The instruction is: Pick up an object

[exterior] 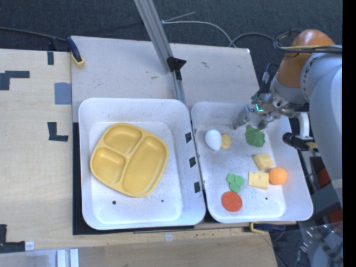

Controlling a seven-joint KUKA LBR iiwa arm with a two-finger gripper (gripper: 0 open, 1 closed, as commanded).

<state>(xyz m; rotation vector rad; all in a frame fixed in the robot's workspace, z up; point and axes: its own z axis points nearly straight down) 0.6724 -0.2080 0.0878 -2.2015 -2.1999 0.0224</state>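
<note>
White plastic makes up the two shallow bins: the left bin carries a yellow divided tray, lying flat and taking up most of its floor, while the right bin gathers the small toy foods loose, well spread so each could be reached alone. The grey arm leans in from the right, its gripper low over the far end of the right bin; I cannot tell how the tool is set. Just beside it lies a green leafy piece, probably the nearest candidate for picking. Further along sit a white egg touching a small yellow piece, a red tomato, an orange ball, a cheese wedge, a yellow block and a small green sprig. Nothing appears lifted yet.
</note>
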